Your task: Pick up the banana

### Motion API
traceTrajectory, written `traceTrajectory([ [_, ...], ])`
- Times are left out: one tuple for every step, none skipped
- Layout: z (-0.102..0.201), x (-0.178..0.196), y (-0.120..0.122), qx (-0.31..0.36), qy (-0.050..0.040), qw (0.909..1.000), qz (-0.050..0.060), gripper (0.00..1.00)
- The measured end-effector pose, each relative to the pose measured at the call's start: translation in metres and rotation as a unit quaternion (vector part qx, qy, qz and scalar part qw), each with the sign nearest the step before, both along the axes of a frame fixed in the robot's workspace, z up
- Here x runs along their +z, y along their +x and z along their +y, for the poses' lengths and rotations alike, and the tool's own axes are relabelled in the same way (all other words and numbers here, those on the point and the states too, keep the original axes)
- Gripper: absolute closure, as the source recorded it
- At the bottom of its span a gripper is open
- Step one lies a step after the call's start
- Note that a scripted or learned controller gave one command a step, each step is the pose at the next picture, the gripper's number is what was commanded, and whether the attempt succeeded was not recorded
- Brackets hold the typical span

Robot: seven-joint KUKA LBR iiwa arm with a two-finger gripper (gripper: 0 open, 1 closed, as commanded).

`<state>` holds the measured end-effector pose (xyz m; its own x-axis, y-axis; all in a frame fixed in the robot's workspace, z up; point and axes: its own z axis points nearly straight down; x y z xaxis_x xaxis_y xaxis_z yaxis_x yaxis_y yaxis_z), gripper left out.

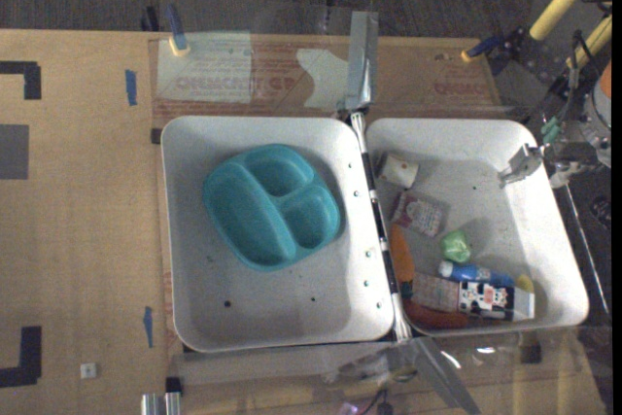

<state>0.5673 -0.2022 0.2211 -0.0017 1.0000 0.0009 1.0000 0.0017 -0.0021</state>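
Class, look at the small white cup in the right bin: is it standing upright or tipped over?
Tipped over. The white cup lies on its side on the right bin floor near the divider, its round end facing sideways rather than up.

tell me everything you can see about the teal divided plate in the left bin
The teal divided plate looks like smooth moulded plastic, rounded in outline, with three sunken compartments parted by raised ridges: one long one along its left side and two smaller ones on the right. It lies flat and face up, turned at a slant, on the floor of the left shallow white bin, somewhat above the middle. Nothing lies in it and nothing else touches it.
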Motion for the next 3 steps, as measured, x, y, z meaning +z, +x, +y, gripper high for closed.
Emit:
traceTrajectory([
  [-0.011, -0.124, -0.013, -0.045, 0.0047, 0.999, -0.003, 0.0],
  [-0.011, -0.09, 0.059, -0.126, -0.0012, 0.9921, -0.001, 0.0],
  [0.001, -0.116, 0.043, -0.101, -0.0001, 0.9949, 0.001, 0.0],
])
